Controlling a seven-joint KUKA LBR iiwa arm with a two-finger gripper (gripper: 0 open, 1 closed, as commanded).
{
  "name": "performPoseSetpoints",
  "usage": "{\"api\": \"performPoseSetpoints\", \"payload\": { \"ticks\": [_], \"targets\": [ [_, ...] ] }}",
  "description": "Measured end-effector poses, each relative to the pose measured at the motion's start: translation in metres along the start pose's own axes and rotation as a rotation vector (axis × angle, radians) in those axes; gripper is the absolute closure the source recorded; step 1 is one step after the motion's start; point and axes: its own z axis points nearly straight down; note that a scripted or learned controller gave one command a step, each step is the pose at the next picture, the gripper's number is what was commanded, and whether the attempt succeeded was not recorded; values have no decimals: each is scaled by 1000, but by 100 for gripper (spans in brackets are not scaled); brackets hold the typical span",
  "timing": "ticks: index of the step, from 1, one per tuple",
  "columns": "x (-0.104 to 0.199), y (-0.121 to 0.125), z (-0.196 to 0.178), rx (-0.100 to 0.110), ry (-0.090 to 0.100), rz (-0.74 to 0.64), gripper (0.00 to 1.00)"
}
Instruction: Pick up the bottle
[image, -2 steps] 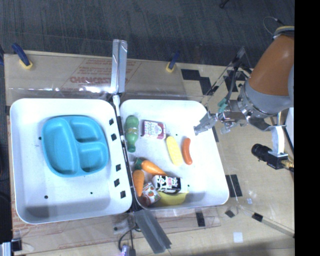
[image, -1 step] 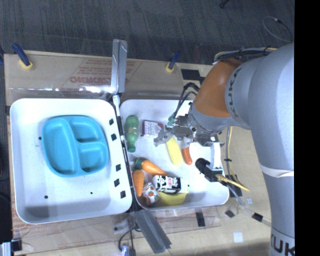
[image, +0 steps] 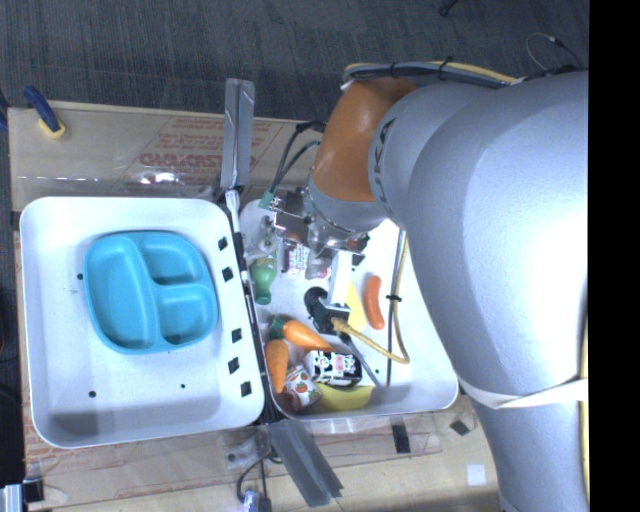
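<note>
The bottle (image: 262, 275) is small and green with a clear upper part. It lies along the left wall of the right bin (image: 425, 372), near the divider between the bins. My gripper (image: 288, 238) hangs over the upper left part of that bin, just above and to the right of the bottle. The grey arm with its orange band hides most of the bin's right side. Cables and brackets hide the gripper's tips, and I cannot make out whether anything touches the bottle.
The left bin (image: 60, 400) holds a blue divided plate (image: 150, 290). In the right bin lie two carrots (image: 300, 334), a red sausage (image: 374, 301), a banana (image: 345, 398), a cow-patterned carton (image: 338, 367) and a small colourful packet (image: 300, 386).
</note>
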Motion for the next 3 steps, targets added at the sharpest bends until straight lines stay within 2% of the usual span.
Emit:
{"api": "performPoseSetpoints", "payload": {
  "ticks": [1, 2, 3],
  "targets": [
    [-54, -64, 0, 1, -1, 2, 0],
    [-4, 43, 0, 0, -1, 43, 0],
    [-94, -22, 57, 2, -1, 14, 0]
  ]
}}
